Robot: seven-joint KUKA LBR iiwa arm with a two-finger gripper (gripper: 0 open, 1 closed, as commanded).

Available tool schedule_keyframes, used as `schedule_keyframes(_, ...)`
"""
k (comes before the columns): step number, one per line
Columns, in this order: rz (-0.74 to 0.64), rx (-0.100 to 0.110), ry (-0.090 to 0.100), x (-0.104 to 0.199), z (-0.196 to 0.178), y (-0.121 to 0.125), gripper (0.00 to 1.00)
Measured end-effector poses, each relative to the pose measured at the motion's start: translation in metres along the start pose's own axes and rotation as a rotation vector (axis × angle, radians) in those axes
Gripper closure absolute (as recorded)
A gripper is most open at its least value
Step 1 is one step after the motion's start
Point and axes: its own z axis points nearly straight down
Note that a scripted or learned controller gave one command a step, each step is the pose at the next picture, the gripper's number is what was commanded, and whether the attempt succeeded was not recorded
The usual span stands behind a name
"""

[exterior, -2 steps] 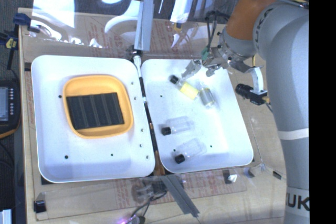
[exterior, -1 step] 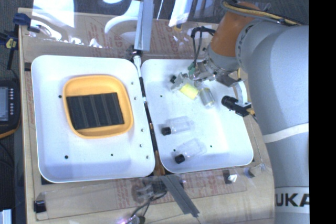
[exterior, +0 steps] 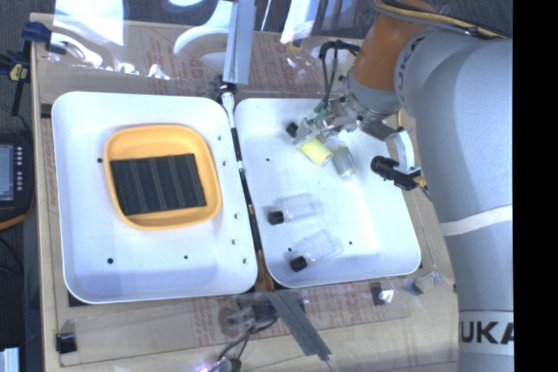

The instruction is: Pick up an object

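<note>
We see two shallow white bins side by side on a wooden bench [exterior: 131, 327]. The left bin [exterior: 78, 231] bears a yellow tray [exterior: 118, 148] with a dark ribbed insert [exterior: 166, 183]. A grey metal bar [exterior: 237, 39] stands behind the bins, where they meet.

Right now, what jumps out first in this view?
The yellow tray with a dark ribbed insert, sitting in the left bin. Next, the big grey arm with its orange band reaching in from the right, gripper low over a small yellow object at the back of the right bin. Two clear black-capped bottles lie nearer the front.
</note>
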Motion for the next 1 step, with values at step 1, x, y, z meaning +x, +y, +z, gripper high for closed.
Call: schedule_keyframes(1, 0.020, -0.006, -0.002, 0.0416, -0.1353, 0.0077, 1.00)
